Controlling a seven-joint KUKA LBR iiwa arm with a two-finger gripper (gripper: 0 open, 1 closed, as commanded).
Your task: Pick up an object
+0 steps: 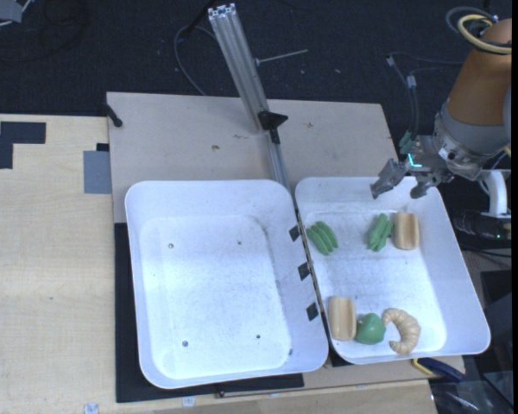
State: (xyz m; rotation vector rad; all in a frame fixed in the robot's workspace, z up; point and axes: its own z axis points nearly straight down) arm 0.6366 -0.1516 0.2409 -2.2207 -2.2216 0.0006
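From the overhead camera you see the gripper [404, 182] hanging over the far rim of the right bin [462, 304], its two fingers spread apart with nothing between them. Just below it, toward you, lie a tan bun [405, 230] and a green pepper [379, 232], side by side and touching or nearly so. Further to the gripper's left, near the bin's inner wall, you find a second green pepper [321, 237]. Well below the gripper, at the near end of that bin, sit another bun [341, 317], a round green fruit [371, 329] and a curved croissant [402, 329], clustered close together. Off to the gripper's left, beyond the divide, stands the left bin [147, 231].
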